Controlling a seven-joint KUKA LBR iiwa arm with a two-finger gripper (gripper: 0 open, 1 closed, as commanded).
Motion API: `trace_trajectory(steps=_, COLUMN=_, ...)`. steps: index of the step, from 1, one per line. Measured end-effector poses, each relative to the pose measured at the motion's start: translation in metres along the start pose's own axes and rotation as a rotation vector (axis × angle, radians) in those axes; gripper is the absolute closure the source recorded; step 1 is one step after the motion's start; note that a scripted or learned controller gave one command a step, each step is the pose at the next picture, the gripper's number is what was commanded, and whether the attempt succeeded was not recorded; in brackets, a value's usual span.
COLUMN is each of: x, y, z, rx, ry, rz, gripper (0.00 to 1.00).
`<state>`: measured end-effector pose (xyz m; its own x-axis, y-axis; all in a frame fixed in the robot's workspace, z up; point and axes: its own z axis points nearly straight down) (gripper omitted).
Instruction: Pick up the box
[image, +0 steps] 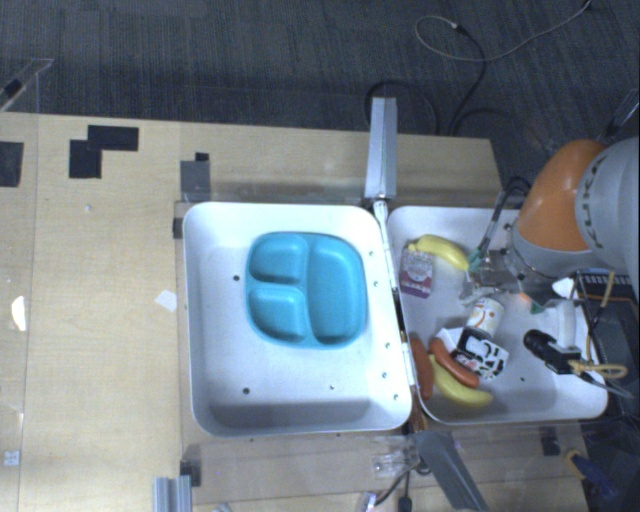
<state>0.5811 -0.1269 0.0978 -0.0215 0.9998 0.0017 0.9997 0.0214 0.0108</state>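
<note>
A small white and purple box (417, 272) stands in the right bin (560, 400), close to its left wall. A second, black and white patterned box (482, 353) lies lower down in the same bin. My gripper (487, 278) hangs over the middle of the right bin, to the right of the purple box and above the patterned one. It sits just over a small white bottle with an orange mark (485, 315). No box is between its fingers.
A yellow banana (441, 249) lies at the back of the right bin, behind the purple box. A second banana (462, 390) and a red sausage-like piece (452, 366) lie at its front left. The left bin (215, 330) holds a blue divided plate (305, 288).
</note>
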Motion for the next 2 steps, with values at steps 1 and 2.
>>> trace_trajectory(steps=1, x=0.028, y=0.000, z=-0.065, rx=0.007, ry=0.000, rz=-0.499, gripper=1.00)
trace_trajectory(steps=2, x=-0.005, y=0.075, z=-0.037, rx=0.007, ry=0.000, rz=-0.461, gripper=1.00)
